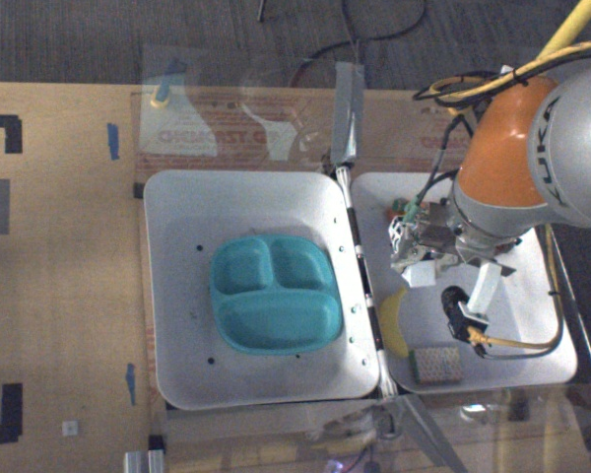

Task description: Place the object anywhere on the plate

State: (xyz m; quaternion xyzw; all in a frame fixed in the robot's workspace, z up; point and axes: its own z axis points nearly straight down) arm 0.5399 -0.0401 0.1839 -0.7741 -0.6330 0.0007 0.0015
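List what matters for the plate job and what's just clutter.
Job: teal plate in the left bin; hand over the right bin; yellow curved piece and speckled block there, either could be the object.
Clutter: blue tape strips on the bench; cable loop on the floor.

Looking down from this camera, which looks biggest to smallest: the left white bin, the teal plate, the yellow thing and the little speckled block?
1. left white bin
2. teal plate
3. yellow thing and speckled block: too alike to rank; the yellow one looks longer, the block wider.
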